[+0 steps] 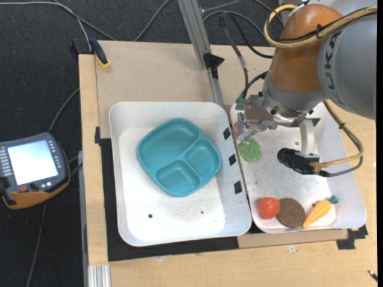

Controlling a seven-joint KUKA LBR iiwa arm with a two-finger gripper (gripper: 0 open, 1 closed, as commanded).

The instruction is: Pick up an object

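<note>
My gripper [247,135] hangs over the left part of the right bin [350,184], near the wall between the two bins. A small green leafy toy [252,151] lies directly below it, touching or nearly touching the gripper's lower end; I cannot tell whether it is gripped. At the bin's front lie a red tomato [268,207], a round brown patty [291,213] and an orange carrot [318,213], side by side.
The left bin [128,220] holds a teal divided plate [178,157]. A black unit with a yellow cable [299,160] sits on the arm's wrist, right of the gripper. A slanted metal pole [197,34] rises behind the bins. A teach pendant [30,171] lies off the bench at left.
</note>
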